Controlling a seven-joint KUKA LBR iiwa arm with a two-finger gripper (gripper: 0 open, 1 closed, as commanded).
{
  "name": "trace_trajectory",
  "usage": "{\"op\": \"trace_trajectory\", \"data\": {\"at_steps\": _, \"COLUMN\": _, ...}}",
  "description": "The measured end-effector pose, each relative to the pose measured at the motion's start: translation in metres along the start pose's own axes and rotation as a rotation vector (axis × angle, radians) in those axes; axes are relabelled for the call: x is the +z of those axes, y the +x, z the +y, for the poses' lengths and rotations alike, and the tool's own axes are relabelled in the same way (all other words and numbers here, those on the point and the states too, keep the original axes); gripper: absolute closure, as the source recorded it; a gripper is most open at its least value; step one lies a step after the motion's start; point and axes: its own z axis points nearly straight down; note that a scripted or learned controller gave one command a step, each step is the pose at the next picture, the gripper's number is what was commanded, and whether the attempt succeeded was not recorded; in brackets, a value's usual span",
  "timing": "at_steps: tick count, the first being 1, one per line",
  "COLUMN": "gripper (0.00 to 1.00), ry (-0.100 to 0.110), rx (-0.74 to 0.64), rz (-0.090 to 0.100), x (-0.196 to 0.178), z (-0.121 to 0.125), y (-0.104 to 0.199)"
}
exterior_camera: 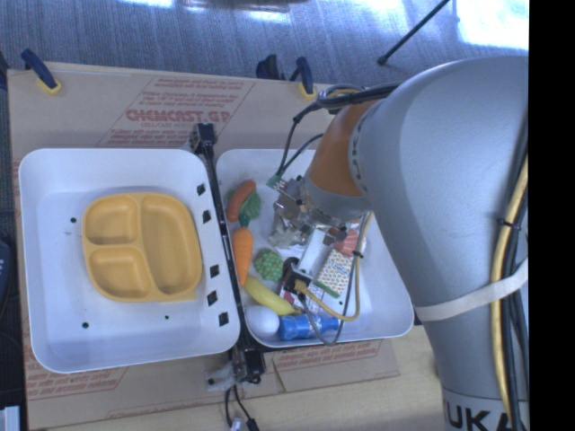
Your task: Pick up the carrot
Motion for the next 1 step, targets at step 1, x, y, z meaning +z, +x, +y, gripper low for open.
{"op": "trace_trajectory", "data": {"at_steps": 1, "gripper": 0.00, "ry": -0.001, "rx": 0.000, "rz": 0.000, "x": -0.0002, "z": 0.0001, "y": 0.0003}}
